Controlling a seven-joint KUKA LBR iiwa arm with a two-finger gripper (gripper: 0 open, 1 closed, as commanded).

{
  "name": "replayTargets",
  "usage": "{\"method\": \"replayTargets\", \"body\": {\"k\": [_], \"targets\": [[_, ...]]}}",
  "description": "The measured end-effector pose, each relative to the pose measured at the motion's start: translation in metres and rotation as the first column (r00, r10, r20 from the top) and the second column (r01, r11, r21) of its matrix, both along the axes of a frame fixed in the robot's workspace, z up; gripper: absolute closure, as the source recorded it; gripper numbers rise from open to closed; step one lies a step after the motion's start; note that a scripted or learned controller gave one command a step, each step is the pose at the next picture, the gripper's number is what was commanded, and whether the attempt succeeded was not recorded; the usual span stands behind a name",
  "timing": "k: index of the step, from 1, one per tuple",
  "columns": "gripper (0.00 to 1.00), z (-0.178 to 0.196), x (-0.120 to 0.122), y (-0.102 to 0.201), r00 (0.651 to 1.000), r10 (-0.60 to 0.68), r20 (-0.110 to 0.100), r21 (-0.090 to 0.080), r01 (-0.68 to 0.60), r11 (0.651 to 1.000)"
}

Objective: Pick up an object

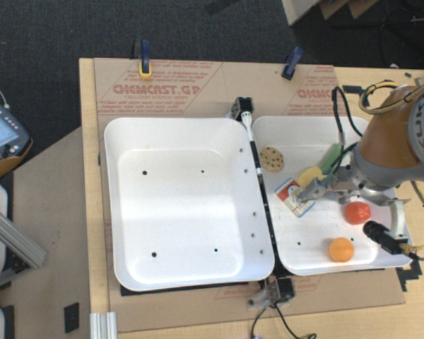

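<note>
Hiding the tool [312,189] tips, seemingly over packet [291,195], arm [389,147]

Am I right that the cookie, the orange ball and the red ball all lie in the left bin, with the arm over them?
Not quite: the camera view shows the cookie, orange ball and red ball in the right bin, not the left bin. The arm is indeed over them.

We see smooth, faintly glossy white plastic bins [177,210], a matt brown printed cardboard sheet [198,83] beneath, and a shiny tomato [357,212].
</note>
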State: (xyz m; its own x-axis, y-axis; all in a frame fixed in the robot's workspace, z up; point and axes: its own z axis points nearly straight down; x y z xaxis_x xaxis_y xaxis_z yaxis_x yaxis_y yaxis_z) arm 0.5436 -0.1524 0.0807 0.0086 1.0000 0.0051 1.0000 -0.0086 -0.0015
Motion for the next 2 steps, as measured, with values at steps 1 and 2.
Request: {"method": "replayTargets", "body": {"k": [1,2], "targets": [[0.00,0.073,0.038,-0.034,1.000,0.009,0.012,-0.011,-0.009,1.000],[0.00,0.001,0.092,0.002,1.000,0.014,0.005,-0.006,-0.014,1.000]]}}
